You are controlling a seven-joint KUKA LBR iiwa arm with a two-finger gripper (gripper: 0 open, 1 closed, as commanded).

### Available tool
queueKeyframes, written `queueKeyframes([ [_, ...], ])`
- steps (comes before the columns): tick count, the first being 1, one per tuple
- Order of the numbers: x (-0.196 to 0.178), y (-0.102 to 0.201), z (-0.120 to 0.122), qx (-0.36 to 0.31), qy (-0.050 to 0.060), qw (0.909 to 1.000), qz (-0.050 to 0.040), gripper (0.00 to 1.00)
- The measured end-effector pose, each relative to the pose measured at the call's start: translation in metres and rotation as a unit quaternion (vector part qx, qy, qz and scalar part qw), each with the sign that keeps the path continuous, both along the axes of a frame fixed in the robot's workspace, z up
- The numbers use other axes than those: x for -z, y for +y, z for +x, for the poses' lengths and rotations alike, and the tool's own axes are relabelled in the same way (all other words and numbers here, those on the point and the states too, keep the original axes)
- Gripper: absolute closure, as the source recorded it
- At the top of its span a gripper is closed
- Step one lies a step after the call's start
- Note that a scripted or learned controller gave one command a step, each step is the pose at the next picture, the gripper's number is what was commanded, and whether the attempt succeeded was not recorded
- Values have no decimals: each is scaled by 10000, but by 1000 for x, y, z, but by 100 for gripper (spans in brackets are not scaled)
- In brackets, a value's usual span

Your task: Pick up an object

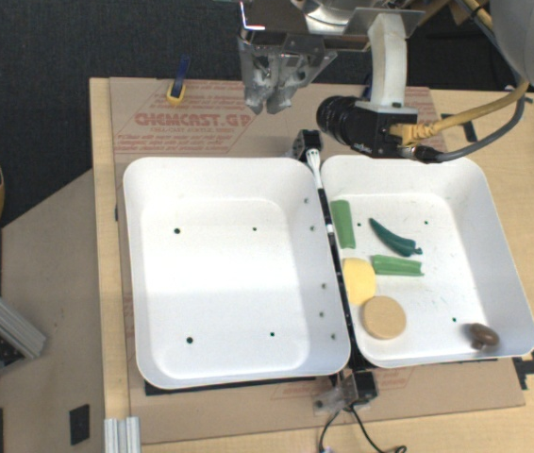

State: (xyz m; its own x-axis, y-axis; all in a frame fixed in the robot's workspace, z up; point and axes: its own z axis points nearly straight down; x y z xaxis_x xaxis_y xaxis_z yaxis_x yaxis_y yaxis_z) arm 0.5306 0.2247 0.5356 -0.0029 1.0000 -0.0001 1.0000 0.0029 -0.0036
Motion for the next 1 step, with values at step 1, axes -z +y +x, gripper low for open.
queueKeyframes([
  [1, 0, 0, -44, 0, -6, 10000, 0, 100],
])
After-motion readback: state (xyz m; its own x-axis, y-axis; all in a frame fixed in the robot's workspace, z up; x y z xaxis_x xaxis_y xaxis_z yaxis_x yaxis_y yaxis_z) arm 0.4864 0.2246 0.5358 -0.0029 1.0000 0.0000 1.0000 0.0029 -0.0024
